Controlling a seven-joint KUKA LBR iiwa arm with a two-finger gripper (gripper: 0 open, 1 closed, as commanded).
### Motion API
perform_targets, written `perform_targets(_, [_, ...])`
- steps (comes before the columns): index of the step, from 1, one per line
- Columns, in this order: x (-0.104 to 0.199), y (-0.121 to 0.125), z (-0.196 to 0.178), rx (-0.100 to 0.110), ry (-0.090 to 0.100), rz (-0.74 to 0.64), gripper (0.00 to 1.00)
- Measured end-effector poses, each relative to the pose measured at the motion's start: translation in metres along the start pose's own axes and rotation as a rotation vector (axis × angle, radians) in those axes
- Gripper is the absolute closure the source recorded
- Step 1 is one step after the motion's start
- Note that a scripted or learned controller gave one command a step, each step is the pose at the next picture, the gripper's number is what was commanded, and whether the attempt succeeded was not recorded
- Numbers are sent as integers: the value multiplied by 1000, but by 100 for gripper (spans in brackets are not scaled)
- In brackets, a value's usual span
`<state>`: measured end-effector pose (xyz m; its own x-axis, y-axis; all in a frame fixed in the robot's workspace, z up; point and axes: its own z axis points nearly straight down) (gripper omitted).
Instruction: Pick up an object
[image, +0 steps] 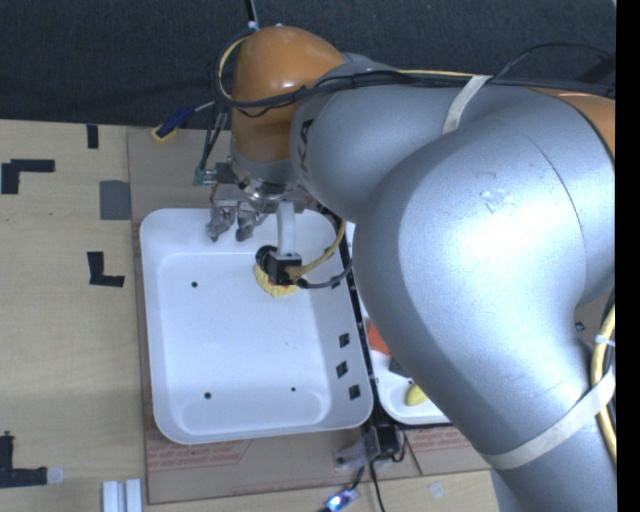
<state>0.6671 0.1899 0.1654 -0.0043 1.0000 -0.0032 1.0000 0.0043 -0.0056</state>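
As I looked down on the worktop (60, 330), the pincer (229, 228) hung at the far rim of the left bin (240, 370). Its two fingers (214, 228) were slightly spread, with nothing between them. I could not tell whether the tips touched the rim. A small yellow object (278, 289) lay on the bin floor, near its far right side and just beside the pincer. In the right bin (392, 378), another yellow piece (415, 395) showed beneath the grey arm (480, 250).

Robotics lab: grey arm (480, 250), white bin (165, 330) — black tape marks (105, 280) on the bench (60, 350).
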Motion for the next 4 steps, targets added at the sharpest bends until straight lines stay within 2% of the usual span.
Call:
perform_targets(1, [1, 0, 18, 0, 0, -1, 100])
perform_targets(2, [13, -2, 10, -1, 2, -1, 100])
perform_targets(3, [19, 0, 19, -1, 1, 0, 100])
perform_targets(4, [6, 0, 19, -1, 1, 1, 100])
